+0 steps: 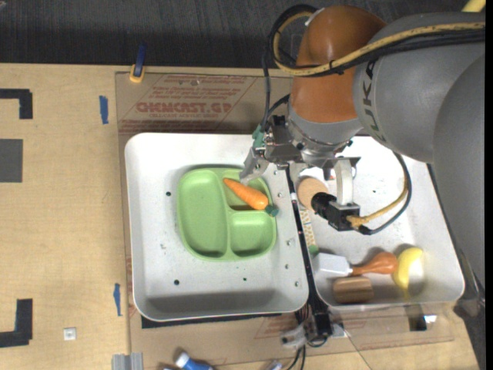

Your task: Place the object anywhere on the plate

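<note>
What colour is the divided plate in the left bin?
Light green. The plate shows clearly in the camera view, with an orange carrot lying on it.

Lying beneath everything, a pale tan wooden bench top carrying black tape corner marks along its left side; sitting on it, a flat brown cardboard sheet with red print, short blue tape strips holding its edges; running across the top, dark grey carpeted floor

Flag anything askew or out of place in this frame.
The carrot lies slantwise across the green plate's divider ridge, its leafy tip at the plate's right rim, rather than flat in one compartment. Otherwise nothing stands out.
</note>
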`<state>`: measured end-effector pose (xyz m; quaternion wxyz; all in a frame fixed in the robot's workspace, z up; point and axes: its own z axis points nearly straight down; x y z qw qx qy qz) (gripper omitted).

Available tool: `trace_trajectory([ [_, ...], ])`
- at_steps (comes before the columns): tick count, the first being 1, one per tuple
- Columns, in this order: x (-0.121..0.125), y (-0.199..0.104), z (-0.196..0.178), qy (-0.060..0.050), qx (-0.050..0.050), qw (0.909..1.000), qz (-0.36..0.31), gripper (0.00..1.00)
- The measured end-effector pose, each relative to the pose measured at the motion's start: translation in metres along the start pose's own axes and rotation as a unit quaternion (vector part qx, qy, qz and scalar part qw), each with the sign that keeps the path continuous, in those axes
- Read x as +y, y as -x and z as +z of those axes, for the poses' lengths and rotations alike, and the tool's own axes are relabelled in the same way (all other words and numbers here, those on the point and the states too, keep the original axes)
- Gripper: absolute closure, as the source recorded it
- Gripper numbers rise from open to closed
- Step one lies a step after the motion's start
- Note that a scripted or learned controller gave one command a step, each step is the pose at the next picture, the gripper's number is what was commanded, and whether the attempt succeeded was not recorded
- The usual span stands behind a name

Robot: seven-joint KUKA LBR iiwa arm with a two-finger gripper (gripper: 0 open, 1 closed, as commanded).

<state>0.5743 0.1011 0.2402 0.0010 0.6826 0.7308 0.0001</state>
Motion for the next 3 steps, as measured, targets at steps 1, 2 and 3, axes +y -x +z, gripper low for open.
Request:
trace_trajectory([
  [1,0.001,-0.001,-0.010,0.002,-0.001,1.0000,-0.001,1.00],
  [2,0.008,-0.068,-0.015,0.000,0.002,0.9999,0.016,1.00],
  [3,0.008,-0.066,-0.015,0.000,0.000,0.9999,0.017,0.00],
])
